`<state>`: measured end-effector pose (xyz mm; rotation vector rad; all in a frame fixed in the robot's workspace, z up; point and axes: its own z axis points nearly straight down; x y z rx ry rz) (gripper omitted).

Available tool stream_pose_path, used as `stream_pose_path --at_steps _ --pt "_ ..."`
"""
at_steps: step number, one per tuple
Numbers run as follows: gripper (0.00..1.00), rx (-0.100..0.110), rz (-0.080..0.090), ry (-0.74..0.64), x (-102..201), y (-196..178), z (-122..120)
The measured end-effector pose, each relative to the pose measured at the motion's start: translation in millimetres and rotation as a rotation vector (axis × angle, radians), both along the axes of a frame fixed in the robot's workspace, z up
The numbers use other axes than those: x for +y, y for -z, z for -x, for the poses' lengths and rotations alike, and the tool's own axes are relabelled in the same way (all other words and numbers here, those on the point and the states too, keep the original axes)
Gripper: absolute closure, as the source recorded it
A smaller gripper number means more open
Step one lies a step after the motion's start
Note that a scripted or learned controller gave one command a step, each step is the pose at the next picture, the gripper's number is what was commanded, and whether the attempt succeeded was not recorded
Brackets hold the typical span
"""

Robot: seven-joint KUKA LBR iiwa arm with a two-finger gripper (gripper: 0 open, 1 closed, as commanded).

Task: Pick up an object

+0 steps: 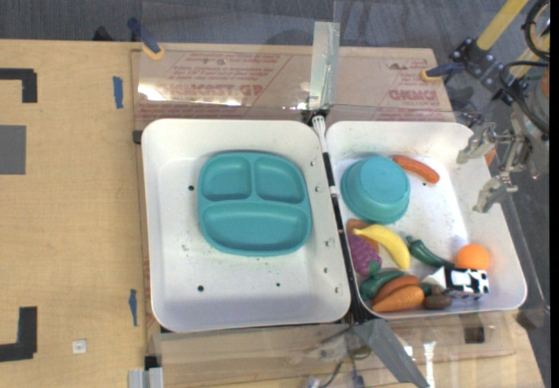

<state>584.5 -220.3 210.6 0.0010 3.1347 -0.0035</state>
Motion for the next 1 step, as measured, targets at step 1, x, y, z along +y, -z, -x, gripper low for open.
stream_pose_path --at_steps 1 --pt "0.00 0.008 -0.005 -0.135 34.8 89.7 -49.3"
